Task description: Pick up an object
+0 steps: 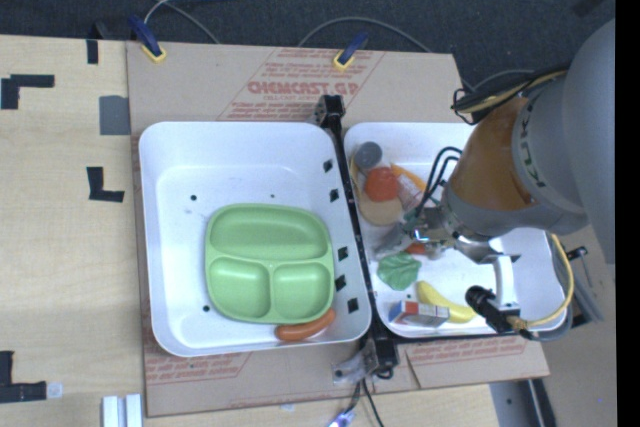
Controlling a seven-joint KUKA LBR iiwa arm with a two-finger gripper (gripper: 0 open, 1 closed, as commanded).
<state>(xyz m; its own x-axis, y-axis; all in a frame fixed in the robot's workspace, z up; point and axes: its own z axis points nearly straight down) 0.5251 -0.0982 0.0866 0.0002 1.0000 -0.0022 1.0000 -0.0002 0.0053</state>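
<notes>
Gripper (418, 233) low in right bin (545, 280), above green object (399, 270); finger state unclear. Banana (443, 302) nearby. Green tray (270, 262) in left bin (170, 215).

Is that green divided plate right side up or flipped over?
Right side up: the green plate lies flat in the left bin, its three hollow compartments facing upward.

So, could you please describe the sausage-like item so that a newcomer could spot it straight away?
Look in the left white bin, which holds a green divided plate. Just below the plate's near right corner, against the bin's front wall, lies the orange-red sausage. It is the only loose item there, long and rounded.
</notes>
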